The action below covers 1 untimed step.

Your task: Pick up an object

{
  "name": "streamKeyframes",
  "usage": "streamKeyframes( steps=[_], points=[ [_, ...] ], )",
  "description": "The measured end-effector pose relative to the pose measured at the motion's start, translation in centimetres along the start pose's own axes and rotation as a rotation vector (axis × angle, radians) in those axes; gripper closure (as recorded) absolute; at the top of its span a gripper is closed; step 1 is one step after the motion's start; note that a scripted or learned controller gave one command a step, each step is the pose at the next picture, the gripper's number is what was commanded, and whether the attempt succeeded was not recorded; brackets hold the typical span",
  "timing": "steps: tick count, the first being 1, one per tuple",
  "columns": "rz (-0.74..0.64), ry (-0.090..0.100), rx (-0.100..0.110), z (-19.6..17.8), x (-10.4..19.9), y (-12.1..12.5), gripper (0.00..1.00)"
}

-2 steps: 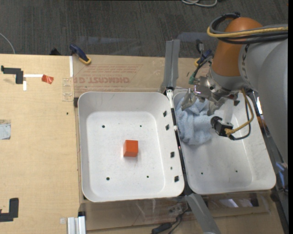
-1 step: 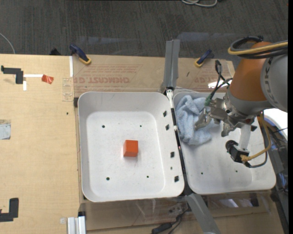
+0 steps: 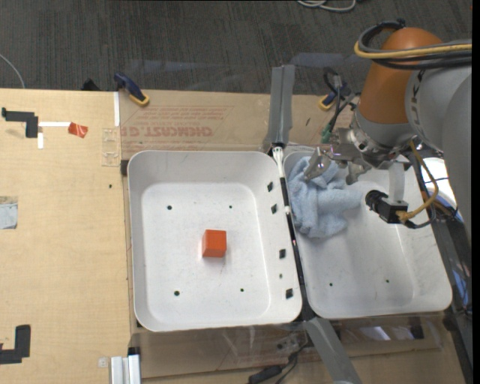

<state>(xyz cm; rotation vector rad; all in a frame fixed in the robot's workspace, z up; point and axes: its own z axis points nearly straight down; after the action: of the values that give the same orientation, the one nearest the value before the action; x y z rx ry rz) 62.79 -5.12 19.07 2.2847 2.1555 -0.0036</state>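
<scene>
Grasp step, likely: claw [image 3: 330, 166] low over the bunched pale-blue cloth [image 3: 324, 206] in the far-left corner of the right bin [image 3: 390, 300]. Cannot tell its opening or whether cloth is caught. Next: secure pinch, straight lift. Orange cube [image 3: 214, 244] sits mid left bin [image 3: 150, 225].

A robotics lab was indicated: two white bins [image 3: 133, 247] were set on a makeshift wooden bench [image 3: 60, 225], cardboard [image 3: 187, 124] was clamped down, cables [image 3: 326, 4] were seen on carpet [image 3: 187, 37]
</scene>
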Motion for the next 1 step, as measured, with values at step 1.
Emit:
streamKeyframes(
  steps=[1],
  points=[
    [0.103, 0.001, 0.003, 0.0, 1.96, -1.17, 0.0]
  ],
)
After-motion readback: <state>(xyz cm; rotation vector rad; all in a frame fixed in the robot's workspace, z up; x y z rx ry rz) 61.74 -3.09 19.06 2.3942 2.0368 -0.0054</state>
